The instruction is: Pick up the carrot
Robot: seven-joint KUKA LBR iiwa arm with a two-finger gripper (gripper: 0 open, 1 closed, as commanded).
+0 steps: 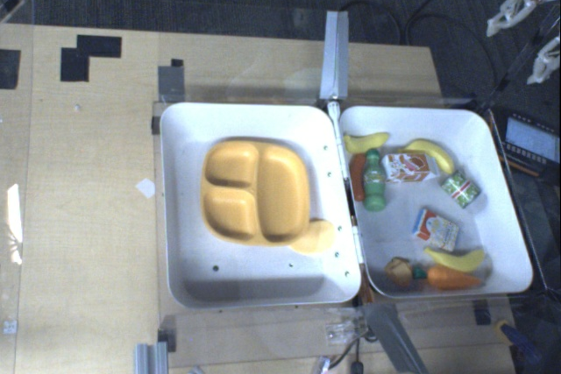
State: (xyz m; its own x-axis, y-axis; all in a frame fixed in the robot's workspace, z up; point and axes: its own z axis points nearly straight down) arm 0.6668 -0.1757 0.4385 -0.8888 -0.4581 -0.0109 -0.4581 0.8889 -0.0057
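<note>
In the right bin (504, 179), down at its near edge, there's the carrot (456, 279). It's lying flat, orange body pointing toward the bin's right corner, green top turned left. Right at that green end sits a small brown item (399, 269), too blurred to name. Just behind the carrot, and looking like it touches it, a yellow banana (458, 258) curves along the same line.

Moving up the bin, a small white carton (436, 229) sits near the middle and a green-and-white can (460, 189) lies tilted toward the right wall. A second banana (431, 152) arches over a red-and-white carton (407, 167). Over by the left wall, a green bottle (374, 180) lies alongside a slim red-orange piece (357, 176), with a third banana (366, 140) at the far corner.

Across the divide, the left bin (184, 188) holds a yellow compartment tray (257, 190), with a small yellow lump (314, 236) against its near right corner. The carrot sits well apart from all that.
</note>
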